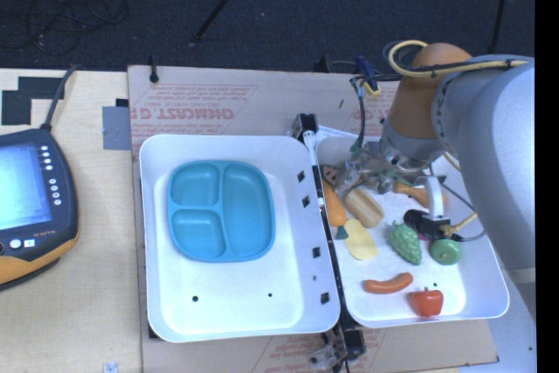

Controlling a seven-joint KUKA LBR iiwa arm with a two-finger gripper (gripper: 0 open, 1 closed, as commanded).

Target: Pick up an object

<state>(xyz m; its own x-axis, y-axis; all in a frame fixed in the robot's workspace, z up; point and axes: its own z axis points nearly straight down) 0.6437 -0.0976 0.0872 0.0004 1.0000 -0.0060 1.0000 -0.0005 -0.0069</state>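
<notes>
Grey arm with orange band reaching in from the right over the right bin [489, 297]; gripper [371, 179] low near that bin's upper-left corner, finger spacing impossible to judge beneath the wrist hardware.

Nearest candidate: tan bread-roll piece [364, 207], just below the gripper, long axis slanting from upper left to lower right; orange carrot [333, 205] alongside the left wall, long axis nearly parallel to that wall; pale yellow piece [360, 242] just below the roll.

Further toward the bin's lower edge: green bumpy vegetable [404, 242], green round piece [445, 252], orange sausage [387, 283] lying crosswise, red tomato [426, 301] near the lower right corner.

Likely obstruction: close packing of roll, carrot and yellow piece against the left wall.

Left bin [166, 310] holding a blue divided plate [220, 211], well apart.
</notes>
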